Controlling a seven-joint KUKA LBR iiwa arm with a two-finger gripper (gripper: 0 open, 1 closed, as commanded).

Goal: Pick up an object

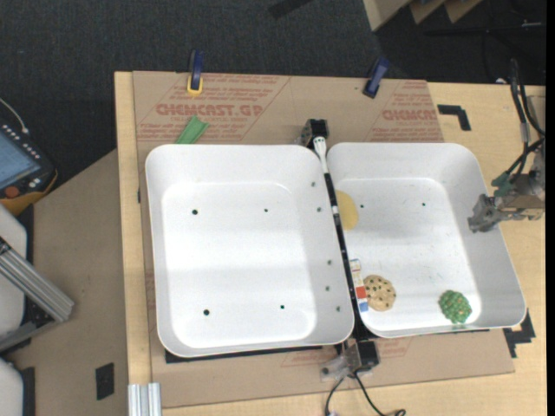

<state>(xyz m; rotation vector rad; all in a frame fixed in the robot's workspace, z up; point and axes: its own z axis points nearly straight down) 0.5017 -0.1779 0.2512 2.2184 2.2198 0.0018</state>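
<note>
A bench [260,102] covered with brown cardboard printed in red letters is seen from above, with dark carpet behind it. Two shallow white bins are set side by side on the cardboard, touching along their inner edges. The left bin [173,180] has four small dark dots on its floor. In the right bin [451,167] three things are found: a pale yellow disc [348,209] lies against the left wall, a speckled cookie [379,292] lies near the front left corner beside a small red, white and blue tag [362,296], and a green bumpy ball [454,306] rests near the front right corner. The gripper [486,213] is placed at the right rim of the right bin, well apart from all three things. Nothing is seen between its fingers; how far they are spread cannot be told.
</note>
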